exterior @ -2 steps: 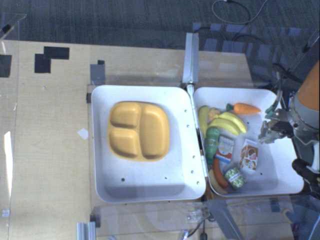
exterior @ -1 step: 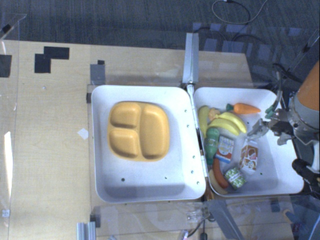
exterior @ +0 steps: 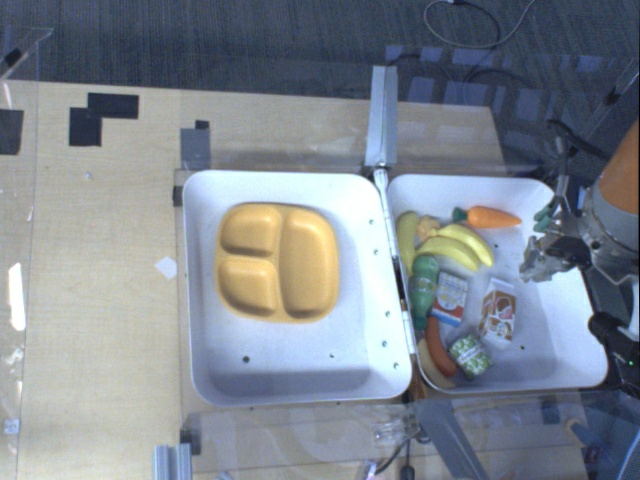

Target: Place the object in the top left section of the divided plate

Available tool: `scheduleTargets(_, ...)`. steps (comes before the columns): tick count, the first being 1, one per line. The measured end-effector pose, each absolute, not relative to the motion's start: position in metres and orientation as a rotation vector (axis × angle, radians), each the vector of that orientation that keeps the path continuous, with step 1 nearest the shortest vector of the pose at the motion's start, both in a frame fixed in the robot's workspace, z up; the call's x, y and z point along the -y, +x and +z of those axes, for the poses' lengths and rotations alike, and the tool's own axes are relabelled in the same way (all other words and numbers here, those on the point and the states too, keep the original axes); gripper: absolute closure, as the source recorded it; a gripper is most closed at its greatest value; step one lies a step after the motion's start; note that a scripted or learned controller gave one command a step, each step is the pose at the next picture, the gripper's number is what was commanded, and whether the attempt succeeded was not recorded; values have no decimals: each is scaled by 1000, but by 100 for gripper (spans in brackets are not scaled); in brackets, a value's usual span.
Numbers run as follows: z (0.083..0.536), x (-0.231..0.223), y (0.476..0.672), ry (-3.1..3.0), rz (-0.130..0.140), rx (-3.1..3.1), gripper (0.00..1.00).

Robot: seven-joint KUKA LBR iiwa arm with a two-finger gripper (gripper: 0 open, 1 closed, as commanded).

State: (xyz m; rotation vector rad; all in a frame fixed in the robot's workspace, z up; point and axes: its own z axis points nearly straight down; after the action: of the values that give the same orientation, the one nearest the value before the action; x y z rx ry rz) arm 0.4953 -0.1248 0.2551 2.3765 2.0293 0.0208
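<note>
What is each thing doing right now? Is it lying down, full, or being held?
Divided plate: flat in the left bin, holding nothing.
Carrot: lying loose in the right bin.
Bananas: lying loose.
Small carton: lying flat.
Gripper: above the right bin, holding nothing I can see.

- The arm (exterior: 615,193) is cut off by the right edge; just its orange band and wrist show.
- The gripper (exterior: 540,258) is small and blurred; how its jaws stand cannot be told.
- The cartons (exterior: 497,314) bear print too small to read.
- The bench (exterior: 100,348) runs off the left and bottom edges.
- The right bin (exterior: 570,368) has its near corner partly behind the arm's dark parts.
</note>
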Motion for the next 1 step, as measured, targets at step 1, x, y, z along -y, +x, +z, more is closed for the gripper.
scheduleTargets(1,255,125,495,2377,20,-2029,0)
